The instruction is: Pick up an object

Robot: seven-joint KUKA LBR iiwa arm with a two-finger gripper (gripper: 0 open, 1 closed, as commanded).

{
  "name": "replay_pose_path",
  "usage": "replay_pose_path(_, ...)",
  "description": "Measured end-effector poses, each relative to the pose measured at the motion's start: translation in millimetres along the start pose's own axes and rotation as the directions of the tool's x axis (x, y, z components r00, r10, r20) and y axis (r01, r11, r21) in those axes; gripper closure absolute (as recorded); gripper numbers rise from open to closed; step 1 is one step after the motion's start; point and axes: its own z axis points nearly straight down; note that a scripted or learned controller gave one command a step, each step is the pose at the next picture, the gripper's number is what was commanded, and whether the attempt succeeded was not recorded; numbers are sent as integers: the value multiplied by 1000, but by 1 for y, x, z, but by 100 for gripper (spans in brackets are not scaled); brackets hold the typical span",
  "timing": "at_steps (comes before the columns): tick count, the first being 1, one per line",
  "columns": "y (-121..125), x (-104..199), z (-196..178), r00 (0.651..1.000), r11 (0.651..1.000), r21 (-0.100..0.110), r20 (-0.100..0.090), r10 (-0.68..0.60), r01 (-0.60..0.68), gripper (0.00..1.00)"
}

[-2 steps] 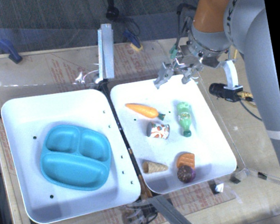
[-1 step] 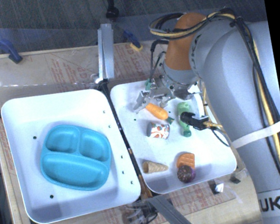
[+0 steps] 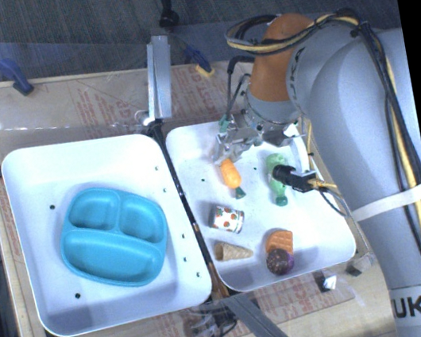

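My gripper (image 3: 229,146) hangs over the back of the right bin (image 3: 191,147), with its fingers open and nothing between them. Just in front of it lies an orange carrot toy (image 3: 230,174), apart from the fingertips. A green bottle-like toy (image 3: 278,177) lies to the right of the carrot, partly under a black part of the arm. Nearer the front are a white cup with red spots (image 3: 227,219), a tan wedge (image 3: 232,251) and an orange and purple piece (image 3: 280,251).
The left bin (image 3: 25,168) holds a blue divided tray (image 3: 115,235). The grey arm with its orange band (image 3: 281,62) covers the right bin's right side. A metal bar (image 3: 157,76) stands behind the divide between the bins.
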Motion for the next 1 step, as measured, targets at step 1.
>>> replay_pose_path(1,-16,81,-105,1000,1000,-5,0,9,-9,100)
